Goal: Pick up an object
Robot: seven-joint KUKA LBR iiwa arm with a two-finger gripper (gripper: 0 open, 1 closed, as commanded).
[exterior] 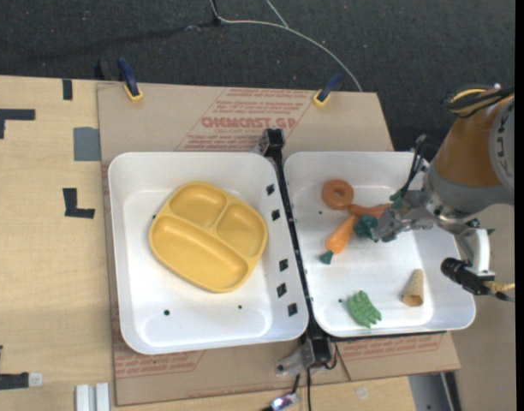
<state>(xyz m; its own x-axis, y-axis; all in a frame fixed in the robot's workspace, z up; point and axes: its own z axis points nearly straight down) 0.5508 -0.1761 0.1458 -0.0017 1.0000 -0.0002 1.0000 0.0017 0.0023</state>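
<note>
Claw [384, 227]: lowered into right bin [433, 315], opening cannot be told | carrot [340, 237]: just left of claw, long axis slanting toward lower left | ring [337, 193] beside.

1. Two bins side by side on the table [39, 255], touching along the middle.
2. Left bin [129, 315]: divided plate [209, 235] lying near centre.
3. Right bin [442, 319]: ring [337, 193] at back, carrot [339, 238] just in front of it, leafy piece [362, 308] at front, cone [413, 287] to its right.
4. Gripper [384, 228] over right bin, just right of carrot.
</note>
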